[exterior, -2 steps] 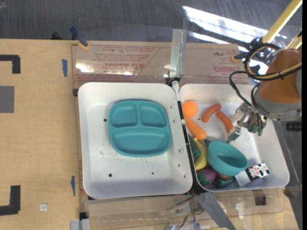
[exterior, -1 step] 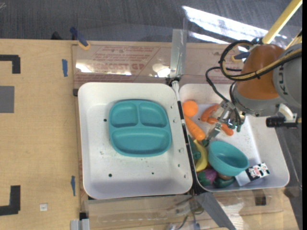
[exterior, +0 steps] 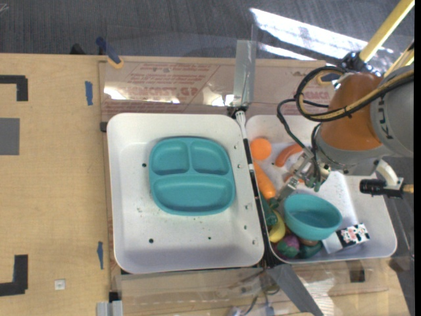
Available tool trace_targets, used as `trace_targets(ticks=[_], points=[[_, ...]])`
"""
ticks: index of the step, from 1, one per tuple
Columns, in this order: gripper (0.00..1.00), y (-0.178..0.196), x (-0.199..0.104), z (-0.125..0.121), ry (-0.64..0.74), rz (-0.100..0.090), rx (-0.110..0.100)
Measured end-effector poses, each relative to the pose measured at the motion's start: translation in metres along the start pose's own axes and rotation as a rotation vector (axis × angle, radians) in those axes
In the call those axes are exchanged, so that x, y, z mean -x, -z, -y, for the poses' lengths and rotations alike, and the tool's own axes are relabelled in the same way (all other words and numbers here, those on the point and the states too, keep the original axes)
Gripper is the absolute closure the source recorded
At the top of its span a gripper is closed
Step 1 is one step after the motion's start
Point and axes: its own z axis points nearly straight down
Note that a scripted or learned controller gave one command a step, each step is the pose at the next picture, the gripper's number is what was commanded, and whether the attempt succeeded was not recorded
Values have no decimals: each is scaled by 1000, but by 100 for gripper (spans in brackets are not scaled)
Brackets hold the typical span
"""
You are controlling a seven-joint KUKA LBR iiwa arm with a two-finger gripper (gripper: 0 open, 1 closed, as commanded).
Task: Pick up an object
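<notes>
My gripper [exterior: 297, 178] hangs low in the right bin [exterior: 380, 242], just above the far rim of a teal bowl [exterior: 312, 216]. An orange ball [exterior: 260, 149] lies at the bin's far left, with an orange carrot-like piece [exterior: 266, 184] below it along the left wall. A red-orange curved piece [exterior: 288, 154] sits close behind the gripper. A yellow banana-like toy [exterior: 277, 229] and a magenta-and-green toy [exterior: 289, 244] lie by the bowl's near left side. Nothing is seen between the fingers.
The left bin [exterior: 125, 196] holds a teal divided plate [exterior: 191, 175] in its middle. A small white box with dark print [exterior: 353, 235] rests at the near right of the right bin. A metal divider [exterior: 245, 78] stands behind the bins.
</notes>
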Motion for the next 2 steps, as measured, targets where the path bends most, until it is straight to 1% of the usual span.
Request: trace_targets(ticks=[1,2], points=[[0,-1,26,-27,-92,-6,-2],[0,-1,5,16,-242,-6,0]])
